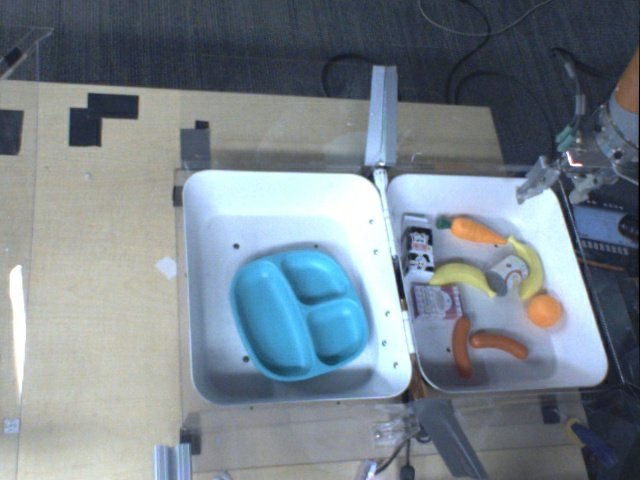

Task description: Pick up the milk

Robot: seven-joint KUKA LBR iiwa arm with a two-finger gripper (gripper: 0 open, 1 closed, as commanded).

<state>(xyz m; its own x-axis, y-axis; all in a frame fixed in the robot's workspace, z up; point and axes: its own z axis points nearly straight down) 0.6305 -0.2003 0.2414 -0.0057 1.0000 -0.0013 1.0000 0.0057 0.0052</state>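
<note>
The milk (418, 249) stands against the divider at nine o'clock in the right bin (590, 353), a banana (463, 275) touching it at four o'clock and a pink packet (435, 300) just below. The end effector (545, 173) hovers near the bin's one o'clock corner — whether wide or narrow, I cannot tell. Likely trouble: the wall blocks one side, or the banana gets pinched instead.

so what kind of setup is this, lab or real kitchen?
Likely a robot lab bench, not a kitchen: two white bins clamped side by side on a wooden bench, toy food such as a carrot and banana, loose cables on carpet.
</note>
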